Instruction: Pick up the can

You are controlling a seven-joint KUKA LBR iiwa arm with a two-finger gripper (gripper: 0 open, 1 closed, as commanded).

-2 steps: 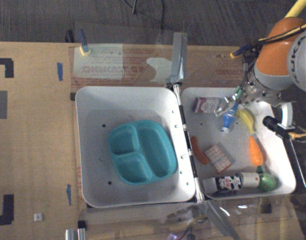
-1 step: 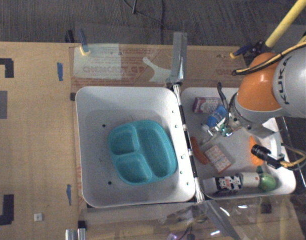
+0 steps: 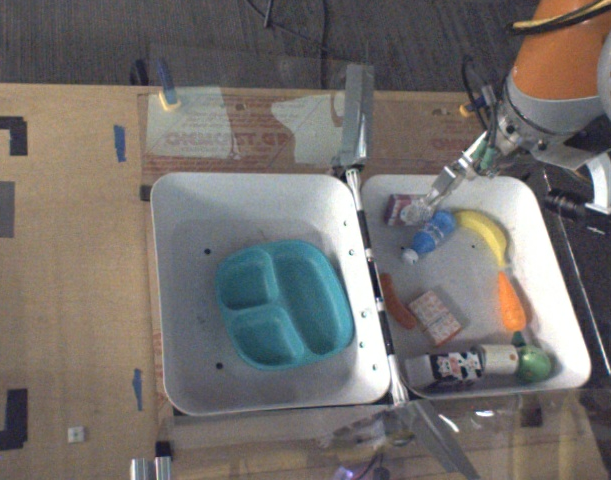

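The can (image 3: 397, 208) is a small dark red and white thing lying at the far left corner of the right bin (image 3: 570, 313). My gripper (image 3: 423, 208) reaches down from the arm at the upper right. Its tip sits right beside the can's right end, just above a blue bottle (image 3: 431, 235). The gripper partly hides the can's right side. Whether the two touch is unclear.
The right bin also holds a banana (image 3: 488, 235), a carrot (image 3: 511, 303), a red sausage (image 3: 396, 302), a small patterned box (image 3: 437, 316), a black and white bottle (image 3: 473, 363) and a green ball (image 3: 533, 365). A teal divided plate (image 3: 283, 304) lies in the left bin (image 3: 180, 218).
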